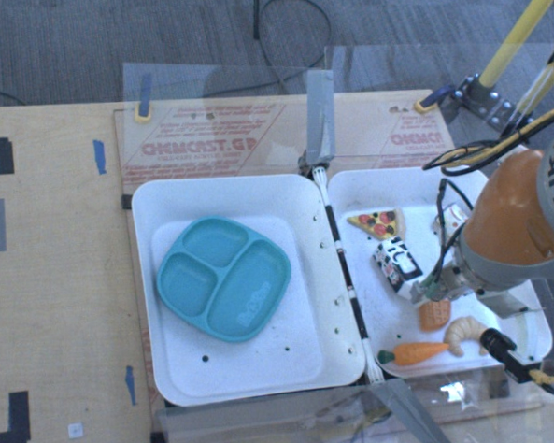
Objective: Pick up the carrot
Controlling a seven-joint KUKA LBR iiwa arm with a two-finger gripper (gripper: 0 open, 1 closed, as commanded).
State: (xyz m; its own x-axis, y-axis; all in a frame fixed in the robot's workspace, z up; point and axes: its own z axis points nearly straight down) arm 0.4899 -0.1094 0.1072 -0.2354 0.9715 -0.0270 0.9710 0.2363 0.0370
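Orange carrot (419,352) hugs right bin's (359,185) front wall, croissant (465,331) beside

I watch through one fixed overhead camera, angled down on two shallow white plastic bins (331,259); the grey-and-orange arm (520,220) enters from three o'clock.

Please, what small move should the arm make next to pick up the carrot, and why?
Probably shift the gripper toward the near edge of the right bin and slightly left. The carrot lies there, beside the croissant, while the gripper hangs above the small orange-brown block, not above the carrot.
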